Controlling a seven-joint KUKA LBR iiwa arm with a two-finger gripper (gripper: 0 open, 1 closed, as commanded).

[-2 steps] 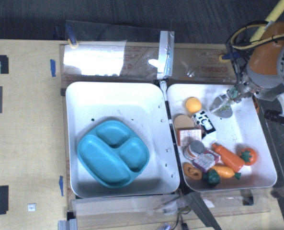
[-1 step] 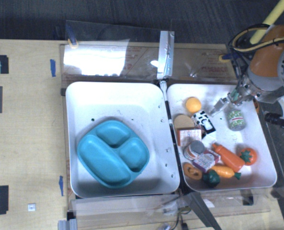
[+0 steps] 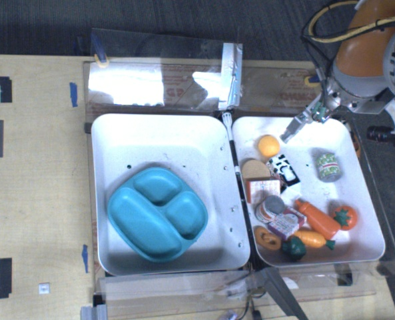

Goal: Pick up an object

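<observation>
The wooden bench [image 3: 30, 199] carries two white bins side by side, with a clear plastic sheet [image 3: 164, 79] lying behind them. The left bin [image 3: 117, 132] holds one blue three-compartment tray [image 3: 158, 212], set at a slant. The right bin [image 3: 367, 199] is crowded: toward its near end sit an orange carrot-shaped toy [image 3: 317, 220], a red tomato-like piece [image 3: 344, 217] just beside it, a dark green item [image 3: 294, 247], and a brown-and-orange piece [image 3: 267, 239], all packed close together (several touching). Further up lie a red-and-white packet [image 3: 264, 191], a tan rounded piece [image 3: 255, 169], a black-and-white item [image 3: 283, 170], a green-and-white can [image 3: 328, 166] standing apart on the right, and a small orange ball [image 3: 268, 145]. The gripper [image 3: 292, 131] hangs over the bin's far part, just beside the ball with nothing visibly between its fingers; whether they are apart or together cannot be told from this slanted view.
</observation>
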